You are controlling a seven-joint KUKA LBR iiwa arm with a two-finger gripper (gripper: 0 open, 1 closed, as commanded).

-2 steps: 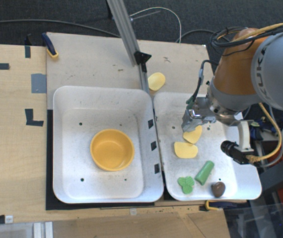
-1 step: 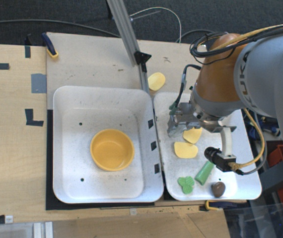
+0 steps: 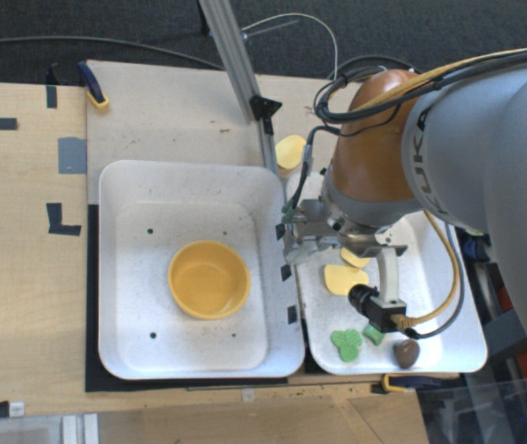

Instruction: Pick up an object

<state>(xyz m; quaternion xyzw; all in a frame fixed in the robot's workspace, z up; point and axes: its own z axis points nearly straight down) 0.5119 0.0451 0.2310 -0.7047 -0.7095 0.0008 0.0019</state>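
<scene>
The arm's gripper [image 3: 342,248] hangs over the right bin [image 3: 458,340], just above a pale yellow piece [image 3: 342,279]; how wide it stands open cannot be told. A yellow bowl [image 3: 209,278] sits in the left bin [image 3: 134,202].

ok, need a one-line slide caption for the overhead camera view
Arm reaches over the right bin, which holds yellow, green and brown pieces; a yellow bowl sits in the left bin.

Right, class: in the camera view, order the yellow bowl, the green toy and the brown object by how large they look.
1. yellow bowl, clearly the largest.
2. green toy.
3. brown object, only slightly smaller than the green toy, so that order is unsure.
</scene>
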